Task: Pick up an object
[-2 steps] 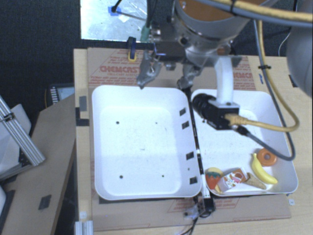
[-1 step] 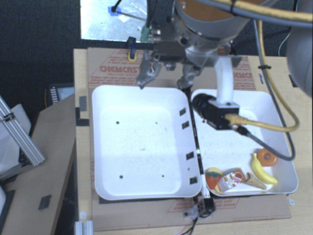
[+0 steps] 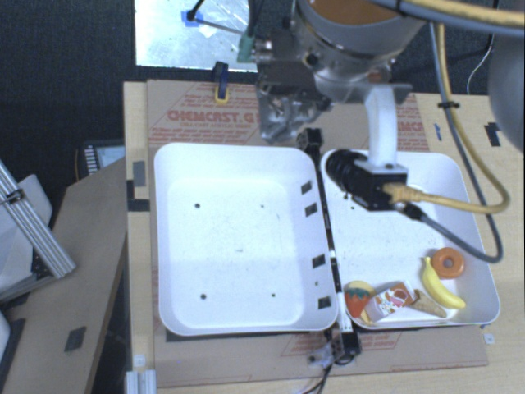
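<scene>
Candidate objects all sit in the right bin (image 3: pixel 459 175), bunched at its 5 o'clock corner: a banana (image 3: pixel 440 286), an orange ring-shaped piece (image 3: pixel 448 262) touching the banana's upper end at about 1 o'clock from it, a small red-and-white packet (image 3: pixel 388 300) just beside the banana at 9 o'clock, and a red-orange rounded item (image 3: pixel 358 297) at the packet's 9 o'clock, close against the divider wall. The left bin (image 3: pixel 176 171) offers no target. The gripper (image 3: pixel 287 121) hangs high at 12 o'clock of the frame, above the far rim where the two bins meet, well apart from the cluster; you cannot tell its closure state from this angle, so log it as undetermined. You need to carry the arm toward 5 o'clock before descending. Judgement: the banana is the best pick, since it is the largest and has free bin floor on its 11 o'clock side. Approach across its short axis, away from the near wall. Judged risk: the crowding means a jaw may land on the ring or packet, so centre on the banana's mid-length.
</scene>
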Tool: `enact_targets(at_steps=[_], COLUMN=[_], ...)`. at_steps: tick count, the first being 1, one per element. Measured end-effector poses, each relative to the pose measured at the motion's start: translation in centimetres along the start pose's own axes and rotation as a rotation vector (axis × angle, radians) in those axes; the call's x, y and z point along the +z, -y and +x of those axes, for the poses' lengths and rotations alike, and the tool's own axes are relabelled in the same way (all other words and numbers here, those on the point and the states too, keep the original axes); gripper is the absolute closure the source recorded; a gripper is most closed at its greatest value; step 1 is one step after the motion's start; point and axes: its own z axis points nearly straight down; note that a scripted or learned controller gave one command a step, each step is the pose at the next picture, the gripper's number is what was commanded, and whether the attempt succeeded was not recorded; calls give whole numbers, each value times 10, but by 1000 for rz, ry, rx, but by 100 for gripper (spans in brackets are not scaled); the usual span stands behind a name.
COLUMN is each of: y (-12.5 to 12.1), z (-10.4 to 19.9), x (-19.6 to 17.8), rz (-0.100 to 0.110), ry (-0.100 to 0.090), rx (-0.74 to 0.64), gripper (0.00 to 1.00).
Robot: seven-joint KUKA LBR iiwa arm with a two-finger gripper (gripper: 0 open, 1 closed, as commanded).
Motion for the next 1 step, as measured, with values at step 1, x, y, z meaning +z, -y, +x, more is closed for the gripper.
enact_targets(at_steps=[1], y=[0], z=[-103], x=[21], rz=[2], ry=[4], rx=[18], gripper=[100])
